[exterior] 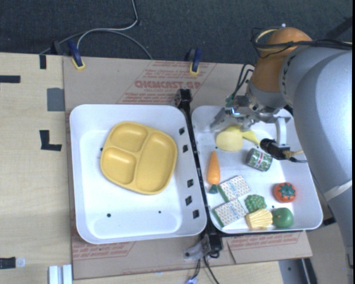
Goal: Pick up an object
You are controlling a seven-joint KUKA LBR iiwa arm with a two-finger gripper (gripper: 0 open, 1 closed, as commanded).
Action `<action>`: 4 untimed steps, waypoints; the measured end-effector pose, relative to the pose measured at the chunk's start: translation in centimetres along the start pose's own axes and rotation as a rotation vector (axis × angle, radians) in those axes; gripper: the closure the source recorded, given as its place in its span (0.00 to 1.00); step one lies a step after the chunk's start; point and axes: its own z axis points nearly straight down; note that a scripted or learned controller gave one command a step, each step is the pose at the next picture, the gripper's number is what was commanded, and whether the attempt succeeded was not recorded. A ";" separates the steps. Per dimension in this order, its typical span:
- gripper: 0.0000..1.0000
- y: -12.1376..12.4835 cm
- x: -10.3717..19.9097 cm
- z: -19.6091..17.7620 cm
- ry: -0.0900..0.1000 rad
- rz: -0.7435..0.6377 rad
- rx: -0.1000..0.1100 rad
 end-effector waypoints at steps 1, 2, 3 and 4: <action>0.00 0.2 -3.3 0.6 -0.002 -0.002 -0.011; 0.00 -7.1 -7.4 1.4 0.000 0.003 0.010; 0.00 -12.0 -2.5 1.3 0.003 0.002 0.010; 1.00 -11.5 -2.3 -0.2 0.005 0.000 -0.001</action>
